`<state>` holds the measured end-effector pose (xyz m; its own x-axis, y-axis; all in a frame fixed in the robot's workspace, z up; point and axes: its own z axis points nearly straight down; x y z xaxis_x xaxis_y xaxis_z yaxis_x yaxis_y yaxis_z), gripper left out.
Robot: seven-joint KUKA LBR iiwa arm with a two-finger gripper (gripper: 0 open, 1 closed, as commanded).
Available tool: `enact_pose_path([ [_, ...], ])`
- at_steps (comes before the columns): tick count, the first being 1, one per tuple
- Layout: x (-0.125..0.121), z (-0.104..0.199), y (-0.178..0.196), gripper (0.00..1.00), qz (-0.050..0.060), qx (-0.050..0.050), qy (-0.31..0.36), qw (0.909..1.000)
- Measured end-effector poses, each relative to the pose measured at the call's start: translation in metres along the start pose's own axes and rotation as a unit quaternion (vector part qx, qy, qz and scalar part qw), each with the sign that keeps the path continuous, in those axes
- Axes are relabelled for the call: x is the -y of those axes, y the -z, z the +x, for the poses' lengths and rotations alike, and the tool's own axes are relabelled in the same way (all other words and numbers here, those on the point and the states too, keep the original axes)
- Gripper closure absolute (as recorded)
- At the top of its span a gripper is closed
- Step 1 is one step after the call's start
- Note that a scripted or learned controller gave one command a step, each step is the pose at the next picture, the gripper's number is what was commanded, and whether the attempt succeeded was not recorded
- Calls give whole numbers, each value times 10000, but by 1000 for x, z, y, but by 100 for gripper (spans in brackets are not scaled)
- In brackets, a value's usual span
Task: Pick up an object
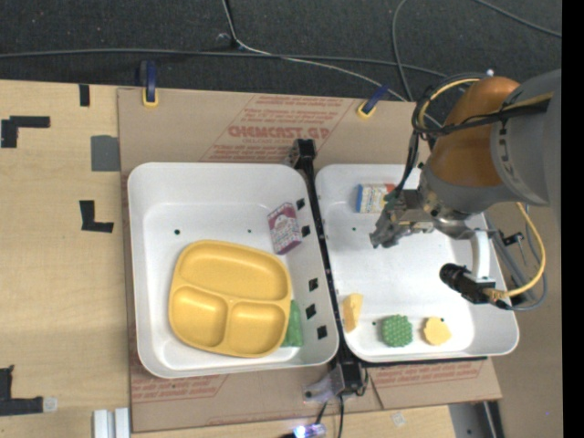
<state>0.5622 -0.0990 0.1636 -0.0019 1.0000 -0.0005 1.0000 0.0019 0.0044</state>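
Gripper [385, 234] hangs low over the right bin [411, 292], near a small blue-and-white packet [370, 198], likely lining up a grab. Whether it is clenched or released, I cannot tell. Green ball [396, 330] and yellow pieces sit along the near edge.

I read both white bins [146, 245] as smooth, faintly glossy plastic. Left of the tool [388, 231], the yellow divided tray [228, 299] looks like satin plastic. Below the tool, the green ball [396, 330] seems rough, possibly knobbly. The counter [55, 272] looks like matt wood with a cardboard sheet [265, 126].
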Motion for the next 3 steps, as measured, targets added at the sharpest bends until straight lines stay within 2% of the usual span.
enact_pose_path([
  [1,-11,-3,52,100,-2,4,-3,10000],
  [2,-12,-3,81,100,11,0,-5,10000],
  [3,-10,53,74,100,30,-10,21,10000],
])
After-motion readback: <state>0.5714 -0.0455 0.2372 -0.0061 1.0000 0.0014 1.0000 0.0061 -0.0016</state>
